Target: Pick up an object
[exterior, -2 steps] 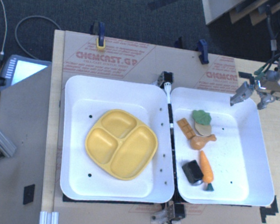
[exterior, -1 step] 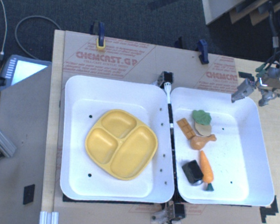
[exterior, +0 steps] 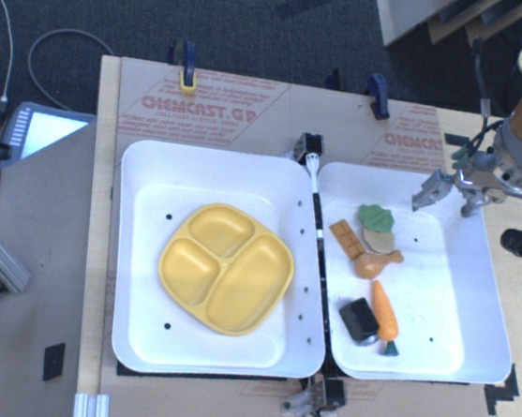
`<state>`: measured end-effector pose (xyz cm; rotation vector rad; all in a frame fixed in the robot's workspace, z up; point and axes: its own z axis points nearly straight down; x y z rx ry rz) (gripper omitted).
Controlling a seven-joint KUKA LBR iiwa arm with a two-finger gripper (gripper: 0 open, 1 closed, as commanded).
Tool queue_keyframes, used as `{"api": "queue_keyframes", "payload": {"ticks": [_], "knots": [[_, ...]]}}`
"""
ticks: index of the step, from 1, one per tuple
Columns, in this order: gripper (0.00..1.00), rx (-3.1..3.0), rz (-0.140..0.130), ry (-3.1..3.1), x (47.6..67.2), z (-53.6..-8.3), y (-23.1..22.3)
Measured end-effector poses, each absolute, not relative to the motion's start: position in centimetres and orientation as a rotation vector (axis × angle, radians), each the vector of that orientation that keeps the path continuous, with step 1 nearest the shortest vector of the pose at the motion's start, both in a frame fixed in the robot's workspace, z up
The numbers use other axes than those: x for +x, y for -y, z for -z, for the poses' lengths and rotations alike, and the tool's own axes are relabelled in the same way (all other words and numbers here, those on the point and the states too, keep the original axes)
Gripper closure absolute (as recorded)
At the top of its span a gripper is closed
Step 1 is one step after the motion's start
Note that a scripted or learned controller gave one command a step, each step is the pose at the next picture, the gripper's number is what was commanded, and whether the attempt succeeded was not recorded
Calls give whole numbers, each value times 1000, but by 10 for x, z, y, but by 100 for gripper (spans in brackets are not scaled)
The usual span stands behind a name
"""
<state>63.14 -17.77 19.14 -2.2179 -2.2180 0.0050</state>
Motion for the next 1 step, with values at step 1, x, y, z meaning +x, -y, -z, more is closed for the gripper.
{"api": "queue_keyframes", "payload": {"ticks": [1], "knots": [[0, -2218, -4, 2219, 631, -128, 174]]}}
